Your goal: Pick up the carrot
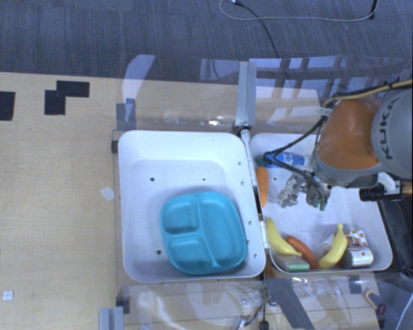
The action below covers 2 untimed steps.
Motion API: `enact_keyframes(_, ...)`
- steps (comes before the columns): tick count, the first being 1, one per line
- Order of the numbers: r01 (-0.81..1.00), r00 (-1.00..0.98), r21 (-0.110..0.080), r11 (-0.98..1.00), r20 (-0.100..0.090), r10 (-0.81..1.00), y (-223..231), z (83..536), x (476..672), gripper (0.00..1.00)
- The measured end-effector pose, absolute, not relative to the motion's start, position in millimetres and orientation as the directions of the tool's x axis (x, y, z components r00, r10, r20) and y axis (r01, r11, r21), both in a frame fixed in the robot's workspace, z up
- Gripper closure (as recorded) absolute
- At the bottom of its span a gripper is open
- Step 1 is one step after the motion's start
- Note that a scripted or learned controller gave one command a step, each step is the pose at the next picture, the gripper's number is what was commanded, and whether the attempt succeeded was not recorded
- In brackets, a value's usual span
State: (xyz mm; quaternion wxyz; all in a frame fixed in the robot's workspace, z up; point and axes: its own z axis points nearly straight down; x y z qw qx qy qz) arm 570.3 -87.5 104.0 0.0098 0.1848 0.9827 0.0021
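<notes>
**Tool hanging over the right bin, nothing in it**

Tool (302, 192) sits above the right bin (374, 222), fingers spread apart and holding nothing. Big stuff first: dark grey carpet (129, 29) up top with a cable (297, 13) on it, then the pale wood table (55, 213). Left bin (135, 161) has a teal divided plate (203, 232). Carrot (262, 185) lies along the right bin's left wall, just left of the tool. Two bananas (279, 237) sit near the front.

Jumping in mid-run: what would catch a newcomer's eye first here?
The blue divided plate lying in the left bin, and the grey-and-orange arm with its gripper hanging over the right bin. The carrot lies against that bin's left wall, with bananas nearer the front.
</notes>
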Motion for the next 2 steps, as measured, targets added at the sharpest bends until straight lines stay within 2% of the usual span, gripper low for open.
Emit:
enact_keyframes(1,0.08,-0.997,0.001,0.997,-0.015,0.08,-46,319,537.5,1.0)
enact_keyframes(2,-0.037,-0.999,0.001,0.999,-0.009,-0.037,16,274,519.9,1.0)
